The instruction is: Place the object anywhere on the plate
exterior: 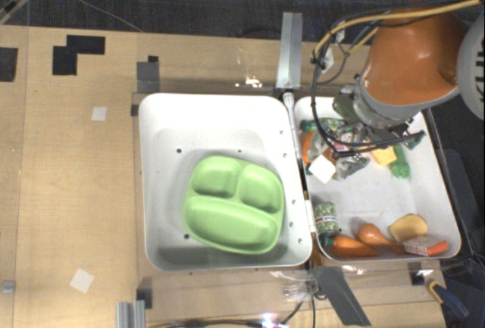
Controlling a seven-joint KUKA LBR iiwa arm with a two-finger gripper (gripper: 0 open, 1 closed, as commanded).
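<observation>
Fingers (pixel 347 162) sit low in the right bin (pixel 447 201), mostly under the wrist, so you cannot tell if they are wide or closed. A white block (pixel 322 169) lies just beside them. I judge picking is not finished; next, grip, lift and carry it to the green plate (pixel 235 205).

A light green divided plate (pixel 235 205) sits in a white bin (pixel 163 129). The neighbouring white bin (pixel 443 198) holds orange carrots (pixel 352 245), a tan piece (pixel 407 226) and a green-patterned can (pixel 326 217). The desk (pixel 68 167) is pale wood.
</observation>
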